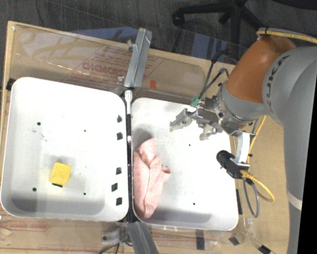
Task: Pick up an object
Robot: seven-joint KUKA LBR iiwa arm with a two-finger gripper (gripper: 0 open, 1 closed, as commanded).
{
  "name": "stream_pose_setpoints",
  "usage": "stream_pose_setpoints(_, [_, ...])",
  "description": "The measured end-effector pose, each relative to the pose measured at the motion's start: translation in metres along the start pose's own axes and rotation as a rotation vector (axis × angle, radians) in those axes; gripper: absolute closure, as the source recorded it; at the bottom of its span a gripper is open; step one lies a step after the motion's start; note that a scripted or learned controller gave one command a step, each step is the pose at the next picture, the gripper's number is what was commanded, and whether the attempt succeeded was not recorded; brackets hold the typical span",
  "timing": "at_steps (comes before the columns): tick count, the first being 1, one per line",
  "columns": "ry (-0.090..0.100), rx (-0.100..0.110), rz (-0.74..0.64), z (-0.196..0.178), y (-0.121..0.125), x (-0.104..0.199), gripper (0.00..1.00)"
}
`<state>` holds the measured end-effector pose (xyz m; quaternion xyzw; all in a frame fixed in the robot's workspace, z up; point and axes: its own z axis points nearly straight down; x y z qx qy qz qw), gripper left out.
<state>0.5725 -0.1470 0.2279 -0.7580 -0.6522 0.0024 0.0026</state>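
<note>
Camera view looks down at a slant on a table (pixel 20 39) carrying two shallow white bins side by side, and the hand (pixel 194 126) hovers over the upper part of the right bin (pixel 205 214), nothing between its fingers. Its two fingers (pixel 179 122) are spread apart, pointing toward the divider between the bins, so it reads as readied for a grasp rather than holding anything. A crumpled pink cloth (pixel 147 176) lies below and a little left of the hand, slumped against the right bin's inner wall, probably where it settled after a drop, which leaves it close to the rim and awkward to close on from that side. A small yellow block (pixel 60 174) sits well apart, far left and below the hand, in the left bin (pixel 30 103). The grey arm (pixel 297 111) enters from behind the hand, its orange band (pixel 256 66) bent over the bin's far edge, wrist tipped so the fingers angle down and leftward. The cloth looks the nearer target.
</note>
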Motion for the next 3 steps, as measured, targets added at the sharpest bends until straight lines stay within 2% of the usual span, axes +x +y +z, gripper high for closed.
stream_pose_setpoints(1, [0.0, -0.004, -0.2, 0.137, 0.008, 0.025, 0.0])
stream_pose_setpoints(2, [-0.001, -0.003, -0.205, 0.127, 0.008, 0.025, 1.0])
stream_pose_setpoints(3, [0.0, -0.006, -0.127, 0.035, 0.034, 0.073, 1.0])
